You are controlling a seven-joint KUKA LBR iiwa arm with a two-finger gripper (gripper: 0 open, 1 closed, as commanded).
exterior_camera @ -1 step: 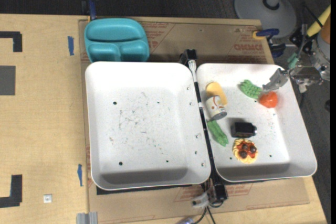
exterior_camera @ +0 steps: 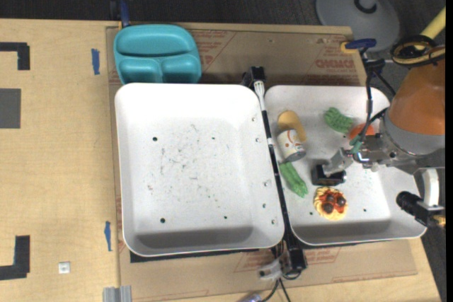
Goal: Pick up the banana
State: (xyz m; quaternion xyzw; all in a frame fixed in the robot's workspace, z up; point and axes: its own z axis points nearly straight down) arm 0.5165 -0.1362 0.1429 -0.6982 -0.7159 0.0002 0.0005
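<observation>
My arm [exterior_camera: 417,117] reaches in from 3 o'clock over the right bin [exterior_camera: 368,230], its orange band sitting above the bin's 3 o'clock rim. My hand [exterior_camera: 328,175] is low over the middle of that bin, dark against the white floor. Whether it is apart or together I cannot tell, and I see nothing clamped in it.

Just beside my hand at 6 o'clock lies a round yellow piece with red spots [exterior_camera: 330,203], so near that I cannot tell if we touch. At 9 o'clock of my hand a green leafy piece [exterior_camera: 294,179] lies slantwise by the bin's left wall. At 10 o'clock a small tan can with a white label [exterior_camera: 291,136] lies tilted on its side, its lower end close to that green piece. At 1 o'clock a second green piece [exterior_camera: 338,120] lies apart from the others, near the far wall.

I cannot tell where the banana is; none of the things in the right bin reads clearly as one.

The left bin [exterior_camera: 127,173] stands at 9 o'clock of the right one, the two rims touching along a dark seam. Beyond the left bin's 12 o'clock edge a teal divided tray [exterior_camera: 157,53] rests on the cardboard sheet [exterior_camera: 297,49] that covers the bench [exterior_camera: 56,152].
</observation>
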